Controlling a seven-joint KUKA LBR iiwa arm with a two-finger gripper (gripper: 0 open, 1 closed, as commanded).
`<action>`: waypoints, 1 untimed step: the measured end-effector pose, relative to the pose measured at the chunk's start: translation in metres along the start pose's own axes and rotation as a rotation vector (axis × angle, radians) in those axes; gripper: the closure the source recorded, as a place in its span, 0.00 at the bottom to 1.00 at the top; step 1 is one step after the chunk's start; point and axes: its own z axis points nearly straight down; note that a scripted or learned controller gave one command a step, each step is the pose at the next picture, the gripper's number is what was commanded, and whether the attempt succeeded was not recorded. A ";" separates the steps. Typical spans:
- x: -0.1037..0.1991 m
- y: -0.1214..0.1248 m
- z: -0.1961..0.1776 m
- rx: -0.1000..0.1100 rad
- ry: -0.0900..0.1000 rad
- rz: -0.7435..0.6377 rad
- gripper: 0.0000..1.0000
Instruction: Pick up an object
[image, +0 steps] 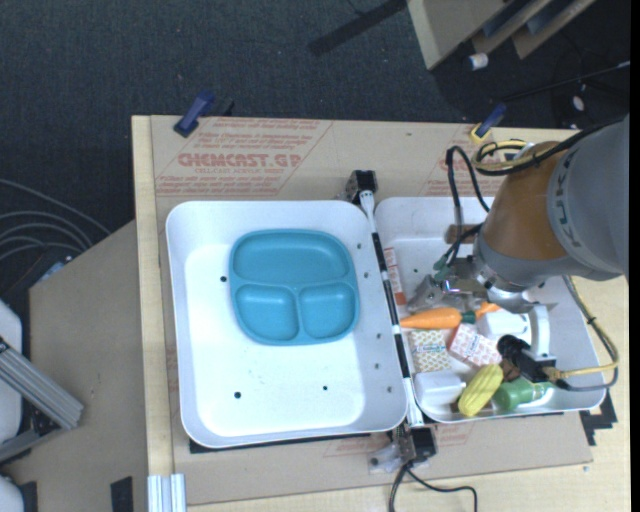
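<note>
Gripper (447, 287): low in right bin (420, 215), above carrot (431, 319); finger state cannot be told. Advice: centre over carrot before closing.

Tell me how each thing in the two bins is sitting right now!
Blue plate: lying flat, right way up, in the left bin.
Carrot: lying on its side in the right bin.
Corn: lying tilted, touching the green toy.
Green toy: lying at the front edge.
Patterned packet: lying flat.
End effector: low over the carrot; grip unclear.
</note>
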 end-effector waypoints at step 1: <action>-0.002 0.035 0.000 -0.002 -0.001 0.000 0.00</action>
